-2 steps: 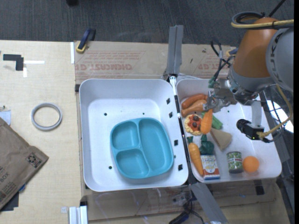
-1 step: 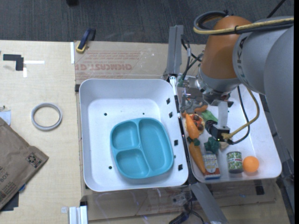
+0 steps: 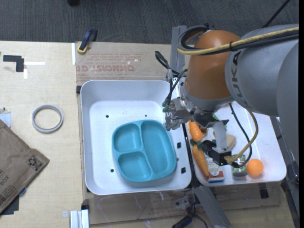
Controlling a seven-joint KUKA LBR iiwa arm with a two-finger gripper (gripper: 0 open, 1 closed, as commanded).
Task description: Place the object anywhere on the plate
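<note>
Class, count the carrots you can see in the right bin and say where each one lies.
2. One carrot lies near the bin's left wall, just below the arm; the other carrot lies below it, toward the front. The arm may hide more.

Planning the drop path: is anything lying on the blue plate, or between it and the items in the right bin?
Nothing lies on the plate. Between it and the carrots stand the two bin walls, where the bins meet. The arm's wrist hangs above that divide.
</note>
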